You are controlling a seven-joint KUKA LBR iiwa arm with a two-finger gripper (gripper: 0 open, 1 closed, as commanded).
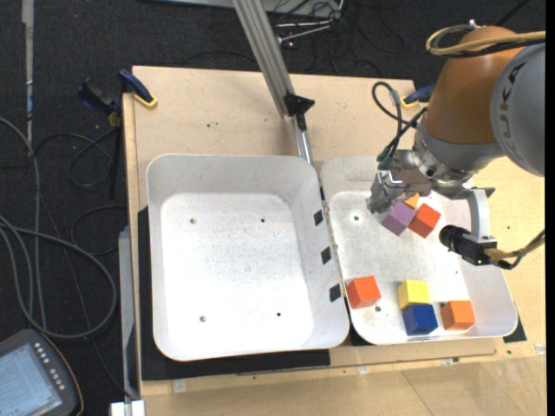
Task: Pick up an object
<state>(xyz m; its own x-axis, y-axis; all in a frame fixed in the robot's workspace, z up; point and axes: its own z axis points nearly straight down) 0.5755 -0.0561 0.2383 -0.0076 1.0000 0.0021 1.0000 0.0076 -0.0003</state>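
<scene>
My gripper sits low in the right bin, touching the purple block, positioned for a grasp. I cannot tell my finger state.

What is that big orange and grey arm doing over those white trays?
The arm's pincer is down in the right tray, beside a purple block and an orange-red block that sit together near its tip. Whether it has gripped either one cannot be told from here. Four more blocks wait along the tray's near edge: orange, yellow, blue and another orange.
</scene>
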